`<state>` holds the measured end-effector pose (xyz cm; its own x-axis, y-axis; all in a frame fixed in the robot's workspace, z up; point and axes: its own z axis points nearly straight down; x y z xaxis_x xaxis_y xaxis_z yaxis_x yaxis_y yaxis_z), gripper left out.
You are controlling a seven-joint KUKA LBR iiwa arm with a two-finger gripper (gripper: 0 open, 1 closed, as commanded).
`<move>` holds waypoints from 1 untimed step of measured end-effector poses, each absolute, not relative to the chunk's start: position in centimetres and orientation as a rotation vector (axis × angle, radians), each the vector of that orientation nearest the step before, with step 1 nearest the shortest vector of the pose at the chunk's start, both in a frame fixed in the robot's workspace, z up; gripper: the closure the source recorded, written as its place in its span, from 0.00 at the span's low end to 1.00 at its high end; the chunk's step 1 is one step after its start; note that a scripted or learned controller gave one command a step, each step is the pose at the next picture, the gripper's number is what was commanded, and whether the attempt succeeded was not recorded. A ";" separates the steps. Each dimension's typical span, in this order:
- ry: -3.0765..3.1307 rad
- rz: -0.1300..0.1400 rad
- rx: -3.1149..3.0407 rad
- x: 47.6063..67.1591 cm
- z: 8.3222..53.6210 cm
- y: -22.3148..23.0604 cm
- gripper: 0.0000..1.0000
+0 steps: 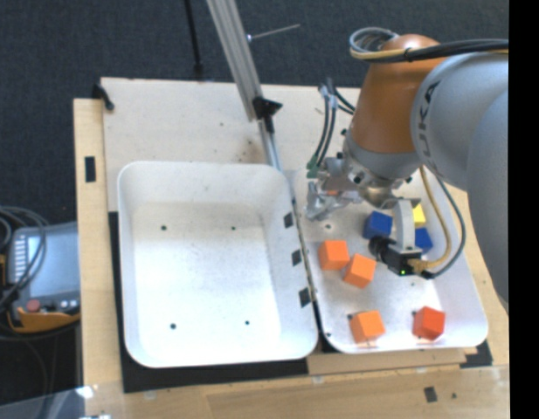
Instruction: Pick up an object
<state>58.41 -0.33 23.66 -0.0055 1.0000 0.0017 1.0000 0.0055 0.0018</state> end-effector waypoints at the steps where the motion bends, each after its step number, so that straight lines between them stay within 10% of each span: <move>1: 2.230 0.004 2.213 58.5 24.7 4.7 1.00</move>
